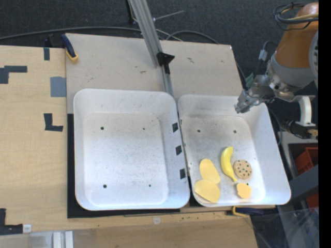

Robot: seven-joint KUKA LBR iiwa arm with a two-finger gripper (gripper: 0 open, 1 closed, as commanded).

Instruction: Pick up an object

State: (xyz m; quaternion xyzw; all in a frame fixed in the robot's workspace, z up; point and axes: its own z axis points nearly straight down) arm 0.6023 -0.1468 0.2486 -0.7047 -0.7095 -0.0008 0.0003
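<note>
1. My gripper [243, 106] hangs over the far right corner of the right bin [269, 138]. It is small and dark in the camera view, and I cannot tell how it is set. I see nothing in it.
2. My arm [295, 45] comes in from the right side. It is grey, with an orange band above the wrist.
3. The things to pick up lie at the near end of the right bin, well apart from my gripper.
4. A yellow banana [226, 162] lies there, close to the middle of the bin's near half.
5. A round cookie [242, 168] with dark dots sits just beside the banana, on its right.
6. A small orange piece [243, 191] lies near the cookie, closer to the front wall.
7. Two flat yellow pieces [208, 181] lie left of the banana. They touch each other, and the front one rests on the bin's near rim.
8. The left bin [83, 154] sits right beside the right bin. Its floor has grey marks.
9. A metal pole [147, 27] slants over the bench behind the bins.
</note>
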